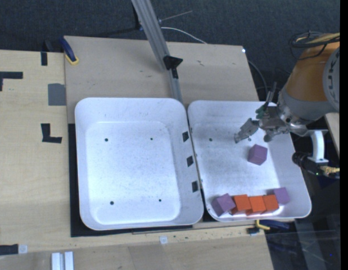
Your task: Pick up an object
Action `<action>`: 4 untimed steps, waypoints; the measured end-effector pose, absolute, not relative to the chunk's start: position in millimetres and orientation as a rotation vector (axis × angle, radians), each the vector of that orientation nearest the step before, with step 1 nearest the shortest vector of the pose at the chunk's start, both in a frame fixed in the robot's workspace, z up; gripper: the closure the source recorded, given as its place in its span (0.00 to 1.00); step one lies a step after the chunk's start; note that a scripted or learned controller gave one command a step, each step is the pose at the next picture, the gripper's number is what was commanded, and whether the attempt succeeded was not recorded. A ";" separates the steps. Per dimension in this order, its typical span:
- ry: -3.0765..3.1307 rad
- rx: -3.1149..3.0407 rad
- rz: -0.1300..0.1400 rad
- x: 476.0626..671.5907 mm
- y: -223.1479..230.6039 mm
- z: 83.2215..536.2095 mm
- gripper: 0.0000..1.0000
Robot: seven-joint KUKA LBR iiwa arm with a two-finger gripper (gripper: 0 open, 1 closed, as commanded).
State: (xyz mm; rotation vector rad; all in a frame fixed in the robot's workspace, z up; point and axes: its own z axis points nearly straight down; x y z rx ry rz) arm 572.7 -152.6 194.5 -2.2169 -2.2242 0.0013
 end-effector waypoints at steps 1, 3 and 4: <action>-2.226 -2.214 0.000 573.1 -151.4 204.3 1.00; -2.223 -2.220 0.000 577.1 -200.8 109.9 0.00; -2.221 -2.213 0.003 520.4 -142.7 106.8 0.00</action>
